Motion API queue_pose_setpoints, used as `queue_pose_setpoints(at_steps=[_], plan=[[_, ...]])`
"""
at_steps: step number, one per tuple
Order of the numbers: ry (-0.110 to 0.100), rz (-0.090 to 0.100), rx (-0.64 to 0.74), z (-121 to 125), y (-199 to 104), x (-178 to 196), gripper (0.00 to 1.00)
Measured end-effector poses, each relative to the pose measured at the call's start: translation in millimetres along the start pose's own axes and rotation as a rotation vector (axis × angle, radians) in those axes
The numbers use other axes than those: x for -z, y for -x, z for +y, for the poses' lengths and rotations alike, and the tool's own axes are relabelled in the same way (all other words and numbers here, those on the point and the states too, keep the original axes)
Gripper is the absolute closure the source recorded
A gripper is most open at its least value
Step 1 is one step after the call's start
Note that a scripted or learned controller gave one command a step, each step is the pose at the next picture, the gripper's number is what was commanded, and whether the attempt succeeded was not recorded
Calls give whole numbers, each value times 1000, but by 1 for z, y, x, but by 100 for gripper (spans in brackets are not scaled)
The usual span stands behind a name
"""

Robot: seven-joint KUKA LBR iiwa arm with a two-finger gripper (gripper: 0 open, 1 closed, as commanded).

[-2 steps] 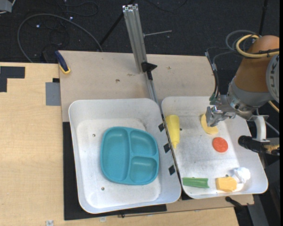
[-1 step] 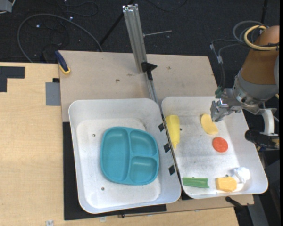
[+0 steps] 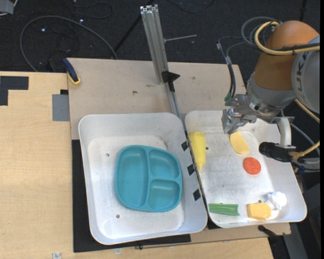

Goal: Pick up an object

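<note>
Robot gripper (image 3: 233,124) poised over toys in the right bin (image 3: 227,171).

A pale yellow piece (image 3: 240,143) lies near the back of the right bin, just below the gripper; whether the fingers are spread or pressed together cannot be told. A red disc (image 3: 252,166) sits just in front of the yellow piece. A corn cob (image 3: 198,149) lies along the bin's left wall. At the front lie a green piece (image 3: 223,209), a yellow block (image 3: 259,211) and a white object (image 3: 277,200). The left bin (image 3: 97,144) holds a teal divided plate (image 3: 148,178). Both bins rest on the desk (image 3: 113,85).
</note>
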State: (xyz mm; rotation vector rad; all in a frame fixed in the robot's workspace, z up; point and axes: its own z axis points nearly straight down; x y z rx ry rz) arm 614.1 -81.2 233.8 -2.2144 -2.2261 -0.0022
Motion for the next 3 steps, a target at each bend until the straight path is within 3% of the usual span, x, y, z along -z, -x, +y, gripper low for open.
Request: queue_pose_setpoints(at_steps=[2, 3], plan=[[-1, 0, 1, 23, -117, -8, 100], [-2, -1, -1, 20, -164, -1, 100]])
